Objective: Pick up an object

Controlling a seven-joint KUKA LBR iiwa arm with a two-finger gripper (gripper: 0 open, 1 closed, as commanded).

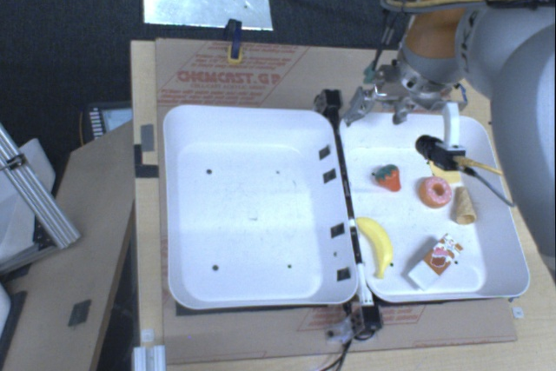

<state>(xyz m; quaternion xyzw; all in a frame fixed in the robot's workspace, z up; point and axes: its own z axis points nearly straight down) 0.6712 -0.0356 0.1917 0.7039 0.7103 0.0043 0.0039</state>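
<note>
Hand [380, 107] open, empty, at far rim of right bin [497, 241]. Strawberry [388, 177] nearest, nearer camera, clear of hand; donut [435, 192] beside it.

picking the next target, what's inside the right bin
A strawberry, donut, cone, banana and small red-and-white box lie in the right bin. The gripper and arm cover its far edge, hiding anything beneath.

Left bin [252, 204]: whole floor free.
Right bin [499, 249], middle to near edge: strawberry [387, 177], donut [435, 192], cone [465, 205], banana [376, 246], carton [437, 259].
</note>
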